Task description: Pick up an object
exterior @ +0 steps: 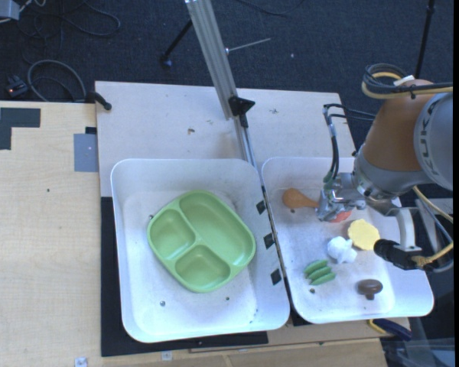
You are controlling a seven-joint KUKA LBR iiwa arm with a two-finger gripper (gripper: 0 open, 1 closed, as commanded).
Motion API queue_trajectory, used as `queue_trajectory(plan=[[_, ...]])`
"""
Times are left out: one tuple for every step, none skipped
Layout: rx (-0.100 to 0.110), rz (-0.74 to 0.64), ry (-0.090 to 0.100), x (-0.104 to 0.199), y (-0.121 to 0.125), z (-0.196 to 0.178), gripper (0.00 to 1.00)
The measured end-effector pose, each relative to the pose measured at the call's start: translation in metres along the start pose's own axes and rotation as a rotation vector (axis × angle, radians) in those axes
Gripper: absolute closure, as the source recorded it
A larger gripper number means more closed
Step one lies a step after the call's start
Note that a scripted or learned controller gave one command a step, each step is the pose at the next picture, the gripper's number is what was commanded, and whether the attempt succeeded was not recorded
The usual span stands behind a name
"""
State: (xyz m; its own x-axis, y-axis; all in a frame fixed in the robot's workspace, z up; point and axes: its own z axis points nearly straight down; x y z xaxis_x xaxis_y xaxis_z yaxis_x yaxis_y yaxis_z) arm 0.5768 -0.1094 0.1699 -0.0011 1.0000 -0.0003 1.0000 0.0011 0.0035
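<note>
The tool (336,202) sits low in the right bin (291,297), grip unclear; a small red object (341,215) lies directly beneath, touching it.

a dark blue carpeted floor (122,29) fills the far part of the scene, strewn with black cables (53,75). a pale wooden tabletop (38,235) lies at the left, bearing dark and grey patches. a white board (168,121) sits at centre, and a slanted aluminium rail (214,52) crosses it.
</note>
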Motion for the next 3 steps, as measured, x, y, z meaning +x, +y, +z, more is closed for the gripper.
queue_trajectory(plan=[[0.0,0.0,0.0,0.003,0.01,-0.05,1.0],[0.003,-0.001,0.0,0.002,0.01,-0.07,1.0],[0.008,-0.002,0.002,0.046,-0.006,-0.065,1.0]])
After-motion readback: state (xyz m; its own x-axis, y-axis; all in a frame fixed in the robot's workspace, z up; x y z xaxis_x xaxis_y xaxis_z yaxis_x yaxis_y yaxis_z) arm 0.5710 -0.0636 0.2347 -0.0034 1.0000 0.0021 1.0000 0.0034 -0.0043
